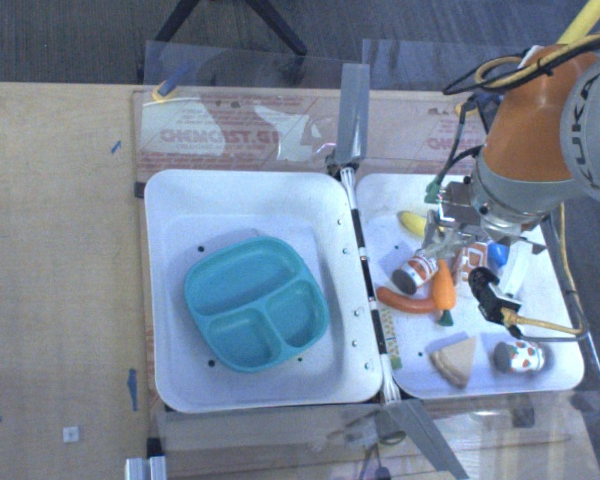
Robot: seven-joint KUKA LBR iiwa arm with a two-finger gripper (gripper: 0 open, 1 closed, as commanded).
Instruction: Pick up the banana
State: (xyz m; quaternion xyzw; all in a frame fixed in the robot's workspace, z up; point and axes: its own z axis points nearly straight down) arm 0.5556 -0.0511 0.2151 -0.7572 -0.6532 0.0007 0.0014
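Observation:
The banana (412, 223) is a small yellow piece at the far left of the right bin (560, 368); its right end is hidden behind the gripper's body. My gripper (446, 240) hangs low over the middle of that bin, just right of the banana and above a small can. I see nothing held by it.
Below the gripper lie a small brown-and-white can (416, 272), two orange carrots (406, 300) (443, 286), a bread wedge (455, 360), a red-and-white toy (518, 357) and a blue item (497, 256). The left bin (170, 208) holds a teal divided plate (255, 303).

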